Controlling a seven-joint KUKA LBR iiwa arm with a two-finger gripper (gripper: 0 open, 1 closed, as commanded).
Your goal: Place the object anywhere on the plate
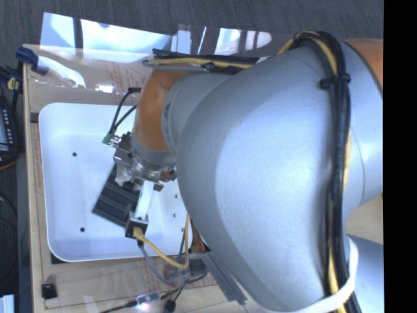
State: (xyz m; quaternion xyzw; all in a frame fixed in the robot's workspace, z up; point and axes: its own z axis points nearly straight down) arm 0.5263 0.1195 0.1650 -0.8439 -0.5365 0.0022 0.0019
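Tool (120, 204): low over white bin (65, 175); my finger state cannot be told. Step: likely reaching. Next: confirm object, locate plate.

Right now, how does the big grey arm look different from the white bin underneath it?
The grey arm is rounded and bulky, with yellow and black cables along it; the white bin is flat, shallow and box-like with rounded corners. The arm is grey with an orange band near its wrist, while the bin is plain white with a few small dark dots. The arm hangs above and hides the bin's right part. Both have smooth surfaces.
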